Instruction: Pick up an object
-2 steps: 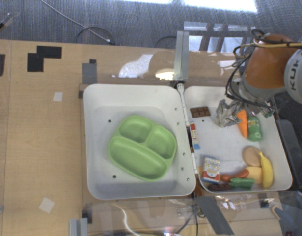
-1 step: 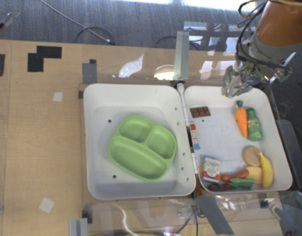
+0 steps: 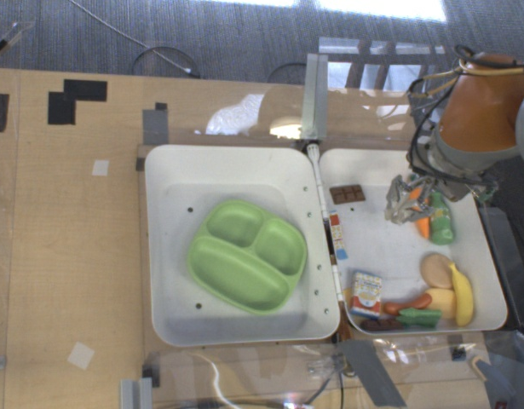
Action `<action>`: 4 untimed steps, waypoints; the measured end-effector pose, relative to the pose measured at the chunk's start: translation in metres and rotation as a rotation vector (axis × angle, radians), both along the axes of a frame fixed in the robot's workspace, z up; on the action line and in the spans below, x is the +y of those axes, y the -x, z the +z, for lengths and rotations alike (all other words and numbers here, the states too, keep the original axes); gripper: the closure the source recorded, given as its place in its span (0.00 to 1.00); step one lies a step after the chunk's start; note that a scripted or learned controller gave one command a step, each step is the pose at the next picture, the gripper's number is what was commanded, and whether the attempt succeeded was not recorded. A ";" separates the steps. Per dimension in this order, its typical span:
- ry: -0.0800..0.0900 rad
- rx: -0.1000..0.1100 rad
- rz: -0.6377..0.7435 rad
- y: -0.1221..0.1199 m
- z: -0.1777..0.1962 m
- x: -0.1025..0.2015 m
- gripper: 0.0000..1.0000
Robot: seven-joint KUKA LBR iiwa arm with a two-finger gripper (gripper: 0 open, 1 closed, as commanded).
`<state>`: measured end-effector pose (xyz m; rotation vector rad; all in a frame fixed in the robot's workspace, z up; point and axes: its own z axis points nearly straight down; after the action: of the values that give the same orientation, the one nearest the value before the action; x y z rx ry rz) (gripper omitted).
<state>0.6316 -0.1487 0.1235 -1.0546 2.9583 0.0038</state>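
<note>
My gripper (image 3: 406,203) hangs low over the upper right part of the right bin (image 3: 377,164), under the orange band of the arm (image 3: 483,109). Just to its right lie a small orange carrot (image 3: 424,225) and a green vegetable (image 3: 441,227), close against the gripper's tip. A brown chocolate bar (image 3: 347,194) lies to its left. Toward the bin's front are a tan potato (image 3: 435,269), a yellow banana (image 3: 462,295), a small printed carton (image 3: 367,292), a red chili (image 3: 408,303) and a green pepper (image 3: 419,317).
The left bin (image 3: 172,173) holds a green divided plate (image 3: 247,254) at its middle. A narrow strip (image 3: 336,237) with red and blue marks lies along the right bin's left wall. Cables run down the arm above the gripper.
</note>
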 end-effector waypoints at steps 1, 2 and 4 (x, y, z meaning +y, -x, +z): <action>-0.001 -0.018 -0.199 -0.041 0.134 0.068 1.00; 0.001 -0.008 -0.177 0.000 0.114 0.072 1.00; -0.001 0.000 0.422 0.051 -0.028 -0.002 1.00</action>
<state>0.5810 -0.1504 0.0957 -1.6505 2.6719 0.0047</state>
